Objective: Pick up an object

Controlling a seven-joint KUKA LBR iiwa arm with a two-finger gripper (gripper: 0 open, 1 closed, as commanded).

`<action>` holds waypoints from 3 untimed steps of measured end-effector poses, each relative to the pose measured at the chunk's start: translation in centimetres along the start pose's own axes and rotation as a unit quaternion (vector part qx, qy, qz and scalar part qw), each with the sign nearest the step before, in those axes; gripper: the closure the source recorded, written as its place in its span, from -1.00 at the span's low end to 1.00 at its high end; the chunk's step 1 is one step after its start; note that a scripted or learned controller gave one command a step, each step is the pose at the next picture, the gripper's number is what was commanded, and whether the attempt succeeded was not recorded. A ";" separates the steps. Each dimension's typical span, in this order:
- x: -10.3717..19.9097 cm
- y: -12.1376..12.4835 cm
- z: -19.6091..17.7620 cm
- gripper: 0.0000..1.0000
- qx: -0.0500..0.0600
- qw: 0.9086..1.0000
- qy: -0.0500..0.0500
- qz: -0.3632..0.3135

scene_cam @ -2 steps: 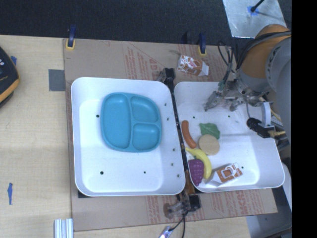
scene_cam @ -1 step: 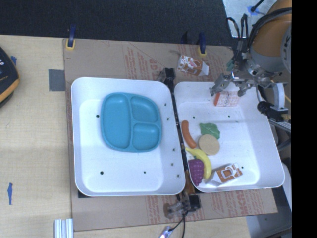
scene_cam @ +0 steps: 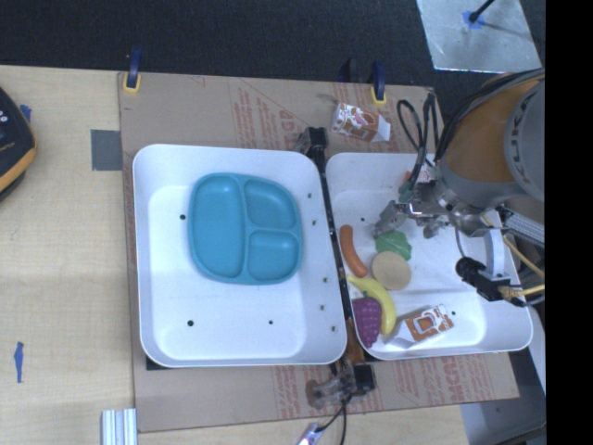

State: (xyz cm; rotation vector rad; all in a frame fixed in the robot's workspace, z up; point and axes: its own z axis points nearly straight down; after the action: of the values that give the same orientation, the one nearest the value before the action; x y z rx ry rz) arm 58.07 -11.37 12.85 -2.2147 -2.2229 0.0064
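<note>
My gripper [scene_cam: 393,217] hangs over the upper middle of the right bin [scene_cam: 505,327], reaching in from the right. Directly below it in the view lies a green toy vegetable [scene_cam: 395,245], very close to the gripper; whether they touch is unclear. A tan round piece [scene_cam: 391,270] sits under the green one. Along the bin's left wall lie an orange-red sausage [scene_cam: 351,249], a yellow banana [scene_cam: 379,300] and purple grapes [scene_cam: 367,318]. A small orange-and-white packet [scene_cam: 425,324] rests near the front wall.
The left bin [scene_cam: 167,327] holds a blue divided plate [scene_cam: 246,227]. Another packet [scene_cam: 360,122] lies on the cardboard behind the bins. Black cables [scene_cam: 419,128] and a black clip [scene_cam: 479,279] hang beside the arm at the right.
</note>
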 end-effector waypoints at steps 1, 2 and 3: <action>-0.4 0.7 3.7 -1.00 0.000 1.000 0.000 0.000; -0.5 0.7 2.7 1.00 0.001 1.000 -0.001 -0.001; -0.5 0.7 2.7 -1.00 0.001 1.000 -0.001 -0.001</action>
State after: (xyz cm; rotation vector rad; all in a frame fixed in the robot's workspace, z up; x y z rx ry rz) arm 58.75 -11.87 10.17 -2.2116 -2.2260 0.0102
